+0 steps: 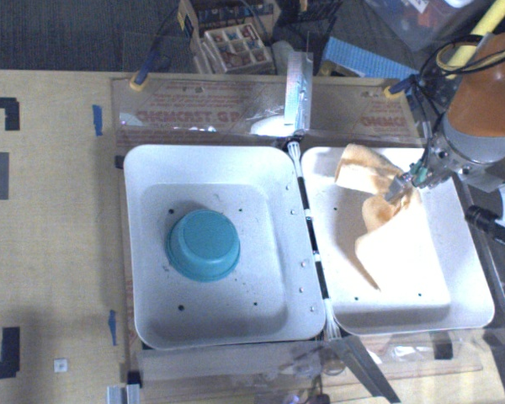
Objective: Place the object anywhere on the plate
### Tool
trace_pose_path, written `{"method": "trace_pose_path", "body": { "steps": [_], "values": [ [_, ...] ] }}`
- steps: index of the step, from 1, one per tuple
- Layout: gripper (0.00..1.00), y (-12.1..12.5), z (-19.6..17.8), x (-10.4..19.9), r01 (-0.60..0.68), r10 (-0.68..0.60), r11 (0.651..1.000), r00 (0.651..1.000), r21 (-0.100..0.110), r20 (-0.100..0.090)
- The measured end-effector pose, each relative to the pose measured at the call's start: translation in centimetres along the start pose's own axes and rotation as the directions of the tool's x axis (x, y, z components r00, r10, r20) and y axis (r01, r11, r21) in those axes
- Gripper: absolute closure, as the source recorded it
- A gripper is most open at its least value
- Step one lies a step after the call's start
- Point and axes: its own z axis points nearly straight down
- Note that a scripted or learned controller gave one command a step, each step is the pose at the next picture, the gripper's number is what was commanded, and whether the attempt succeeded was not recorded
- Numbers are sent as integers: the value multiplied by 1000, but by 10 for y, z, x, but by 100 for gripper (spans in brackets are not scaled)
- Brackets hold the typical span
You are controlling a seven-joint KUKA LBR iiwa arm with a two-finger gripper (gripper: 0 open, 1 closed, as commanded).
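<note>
Two shallow white bins sit side by side on the bench. In the left bin (151, 175) a teal plastic bowl (204, 243) rests upside down near the middle of the floor. In the right bin (463, 301) a tan cloth (379, 217) is drawn up from the bin floor, its upper part bunched and pinched between the narrow fingers of the gripper (401, 190), its lower part hanging broad toward the floor. The grey arm (480, 133) with its orange band reaches over that bin's far right corner. Behind the bins lie a clear plastic sheet (202, 112), a wooden crate (231, 40) and a blue pad (362, 57).
</note>
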Motion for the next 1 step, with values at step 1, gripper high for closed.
{"method": "trace_pose_path", "body": {
  "steps": [1],
  "values": [
    [100,0,-48,-2,-2,2,1000,1000,1,0]
  ]
}}
